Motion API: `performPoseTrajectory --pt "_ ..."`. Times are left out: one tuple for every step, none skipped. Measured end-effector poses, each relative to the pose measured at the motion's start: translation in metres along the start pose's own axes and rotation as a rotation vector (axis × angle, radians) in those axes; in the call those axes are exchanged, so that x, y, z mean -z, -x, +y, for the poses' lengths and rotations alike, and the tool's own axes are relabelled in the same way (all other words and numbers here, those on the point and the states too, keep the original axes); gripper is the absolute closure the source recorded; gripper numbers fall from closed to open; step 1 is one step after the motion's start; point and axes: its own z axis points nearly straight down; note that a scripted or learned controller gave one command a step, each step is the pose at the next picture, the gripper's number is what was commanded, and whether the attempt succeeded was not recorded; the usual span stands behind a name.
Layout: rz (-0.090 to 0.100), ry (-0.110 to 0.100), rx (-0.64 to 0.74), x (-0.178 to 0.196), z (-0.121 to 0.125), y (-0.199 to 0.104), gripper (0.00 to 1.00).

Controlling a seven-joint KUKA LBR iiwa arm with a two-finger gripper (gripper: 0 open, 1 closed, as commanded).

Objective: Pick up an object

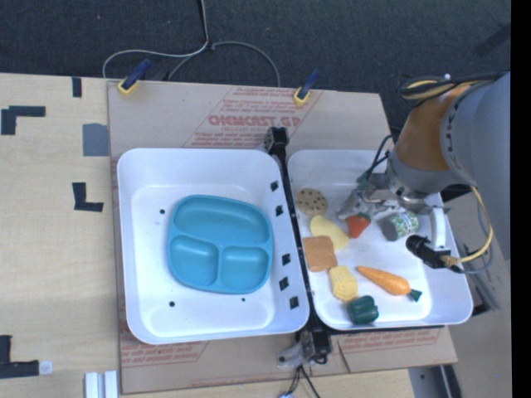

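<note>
Hand (358,214) of the grey arm (440,139), at the right of the frame, lowered into the right bin (452,305); its metal fingers reach toward the frame's left and close around a small red object (358,226), which sits pinched between them at the bin's centre. A green-and-white piece (401,224) lies just right of the hand. Left of the hand: a round speckled cookie (311,198) near the bin's upper left, a pale yellow piece (328,230) below it, then a brown toast slice (320,252) and a yellow corn piece (343,283). An orange carrot (386,280) lies slantwise in the lower middle of the bin, and a dark green pepper (362,309) rests near its lower edge. The left bin (141,181) carries a blue divided plate (220,244). Both bins stand on a cardboard sheet (241,118) on the tabletop (50,247).
</note>
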Motion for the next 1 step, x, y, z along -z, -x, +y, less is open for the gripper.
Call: performPoseTrajectory --pt "0.009 0.000 0.009 0.0938 0.0015 -0.0796 1.00"
